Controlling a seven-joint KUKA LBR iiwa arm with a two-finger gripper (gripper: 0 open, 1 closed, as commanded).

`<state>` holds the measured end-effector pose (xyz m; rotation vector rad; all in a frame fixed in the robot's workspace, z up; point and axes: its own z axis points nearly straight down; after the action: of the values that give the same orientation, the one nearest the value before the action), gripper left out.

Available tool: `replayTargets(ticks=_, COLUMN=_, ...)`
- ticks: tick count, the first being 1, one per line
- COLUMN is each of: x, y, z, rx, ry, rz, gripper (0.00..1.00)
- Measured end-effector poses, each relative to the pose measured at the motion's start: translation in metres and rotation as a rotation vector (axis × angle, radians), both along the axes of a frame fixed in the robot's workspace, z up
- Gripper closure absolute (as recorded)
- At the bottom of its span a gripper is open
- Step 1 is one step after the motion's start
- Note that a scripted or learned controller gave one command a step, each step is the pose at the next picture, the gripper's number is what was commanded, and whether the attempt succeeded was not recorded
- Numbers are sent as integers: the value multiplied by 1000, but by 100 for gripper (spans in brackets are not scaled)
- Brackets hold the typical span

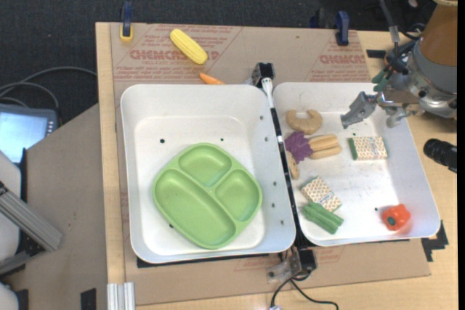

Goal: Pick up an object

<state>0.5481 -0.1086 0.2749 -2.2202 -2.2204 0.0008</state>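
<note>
Camera view: orange-red tomato toy

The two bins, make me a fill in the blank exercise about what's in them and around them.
1. The green divided plate lies in the ____ bin.
2. The yellow corn cob lies on the cardboard, ____ both bins.
3. The orange-red toy sits near the right bin's ____ corner.
4. The gripper hovers over the ____ bin.

Missing words: left; outside; front right; right
</note>
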Motion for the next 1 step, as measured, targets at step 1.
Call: replayTargets(ticks=1, x=55, y=-38, z=-137, rx=0, ry=9, rz=-2, gripper=0)
